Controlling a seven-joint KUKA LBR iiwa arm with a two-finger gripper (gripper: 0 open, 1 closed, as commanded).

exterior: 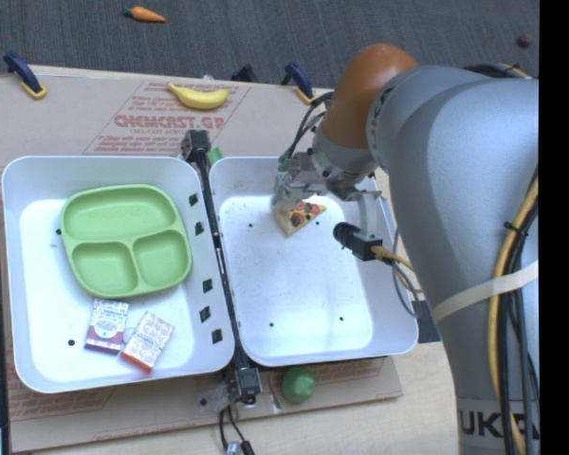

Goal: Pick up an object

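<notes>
Camera view, upper centre: gripper (294,200) sits low in the right bin (303,339), touching a pizza-slice toy (301,217). Jaw opening and grasp cannot be told.

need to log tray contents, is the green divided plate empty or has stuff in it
Empty. The green divided plate lies flat in the left bin, and all three compartments show bare green.

One camera sits high above my bench (123,126) and looks down at a slant. It sees both white bins side by side, the left bin (19,282) and the right bin (313,344), from the far edge to the near edge. It is far enough back to catch some dark floor (266,17) past the far edge. My arm (436,159) comes in from the right side.
</notes>
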